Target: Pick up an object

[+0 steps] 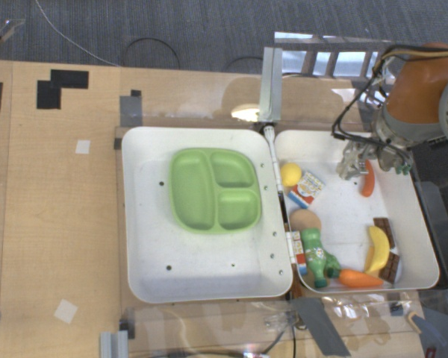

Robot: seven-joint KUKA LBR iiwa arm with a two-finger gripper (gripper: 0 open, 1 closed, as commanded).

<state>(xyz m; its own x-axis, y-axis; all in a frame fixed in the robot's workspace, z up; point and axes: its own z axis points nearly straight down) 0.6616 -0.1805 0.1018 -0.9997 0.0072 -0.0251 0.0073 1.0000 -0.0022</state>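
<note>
My gripper (pixel 372 167) hangs over the back of the right bin (pixel 425 233), and its fingers (pixel 349 164) stand apart, open. A small red-orange pepper-like piece (pixel 368 183) shows in the gap between them, narrower than the gap; I cannot tell whether it lies on the bin floor. Further left in that bin are a yellow ball (pixel 290 174) and a small red, white and blue packet (pixel 306 187). Toward the front lie a brown oval piece (pixel 305 221), a green toy (pixel 318 259), an orange carrot (pixel 360 279), a banana (pixel 378 248) and a brown bar (pixel 389 253).
The left bin (pixel 149 222) holds a green divided plate (pixel 214 189). A metal divider (pixel 276 192) runs between the two bins, and a metal post (pixel 269 84) stands at the back. The arm's orange band (pixel 418 92) is above the right bin's back corner.
</note>
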